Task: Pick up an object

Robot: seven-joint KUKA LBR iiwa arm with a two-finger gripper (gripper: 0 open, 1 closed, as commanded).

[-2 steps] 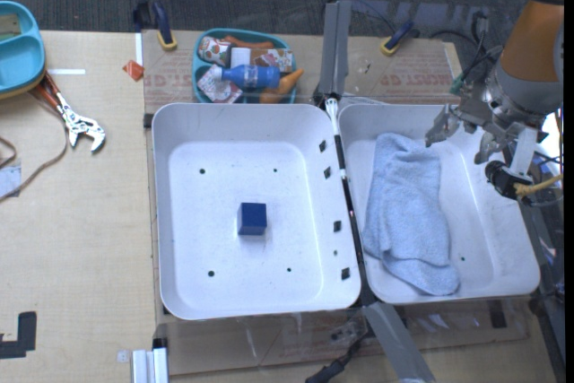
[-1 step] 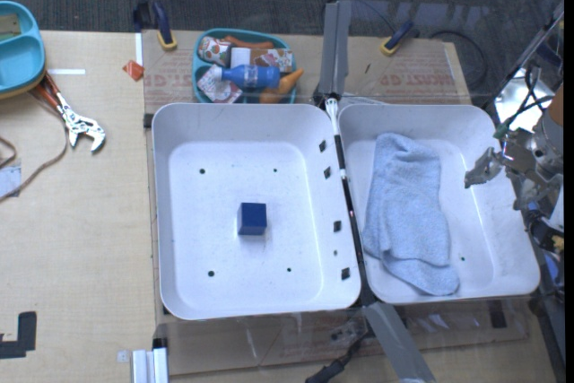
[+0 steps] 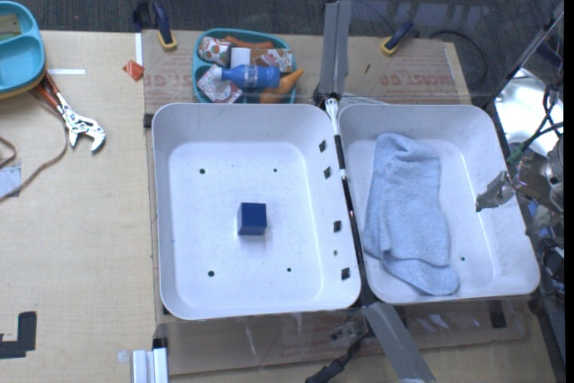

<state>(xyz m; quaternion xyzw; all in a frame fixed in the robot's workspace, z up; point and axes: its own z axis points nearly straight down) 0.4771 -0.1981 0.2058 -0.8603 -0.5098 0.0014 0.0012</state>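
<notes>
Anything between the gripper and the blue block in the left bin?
Yes. The gripper sits at the right bin's right edge; the grey towel and the divider rims lie between it and the blue block. Nothing crowds the block.

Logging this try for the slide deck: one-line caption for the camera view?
Blue cube in left bin, grey towel in right bin, claw at right edge.

A blue cube point(image 3: 253, 218) sits alone near the middle of the left bin point(image 3: 179, 282). A crumpled light-blue towel point(image 3: 408, 211) lies in the right bin point(image 3: 502, 274). The tool point(image 3: 496, 191) hangs over that bin's right edge.
</notes>
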